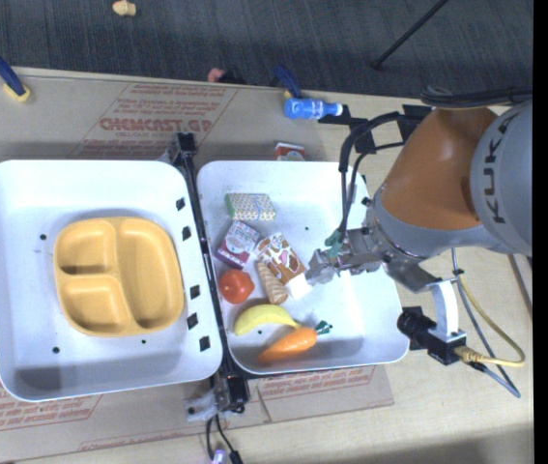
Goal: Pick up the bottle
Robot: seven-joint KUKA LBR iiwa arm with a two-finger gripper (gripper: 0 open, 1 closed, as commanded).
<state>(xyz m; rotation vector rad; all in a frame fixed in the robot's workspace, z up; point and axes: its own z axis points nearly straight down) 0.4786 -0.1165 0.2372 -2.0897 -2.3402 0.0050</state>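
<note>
- Nearest to us in the right bin, a smooth orange carrot with a green top lies along the front wall, and a curved yellow banana rests just behind it, touching it.
- Behind the banana we see a round red tomato; beside it an ice-cream cone toy leans against a glossy pink-and-white packet.
- Farther back in that bin sits a green patterned block.
- The left bin holds a yellow plastic tray with three rounded compartments.
- The gripper hangs low over the right bin, just right of the cone; we cannot tell how its jaws stand, and we see nothing clearly gripped.
- The bottle, blue with a pale cap, lies on its side on the cardboard sheet behind the right bin, well apart from the gripper.
- Blue clamps pin the cardboard's far edge.
</note>
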